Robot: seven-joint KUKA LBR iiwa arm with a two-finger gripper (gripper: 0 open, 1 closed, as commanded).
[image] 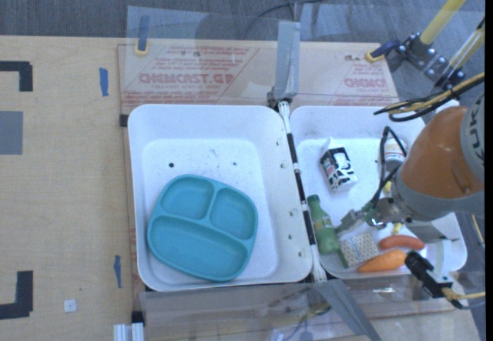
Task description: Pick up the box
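Two white bins sit side by side on the wooden bench, and the action is all in the right bin (308, 128). The box (337, 168), a small black-and-white carton, lies tilted on that bin's floor, toward the far-left part, well clear of everything else. Nothing is touching it.

The arm (441, 166) comes in from the right, its orange band broad and bright over the right bin's right side. The gripper (371, 218) hangs low in the near half of the bin, nearer the camera than the box and apart from it. Whether it is open or closed I can't tell from up here; the wrist hides too much.

Just left of the gripper, a green bottle (323, 227) lies along the bin's left wall. Under and near the gripper sits a speckled sponge-like block (357, 248), and beside it on the right two orange carrot-like pieces (389, 253), one just beyond the other, by the near rim.

Over in the left bin (146, 128), a teal divided plate (202, 226) with three compartments rests flat on the near half of the floor.
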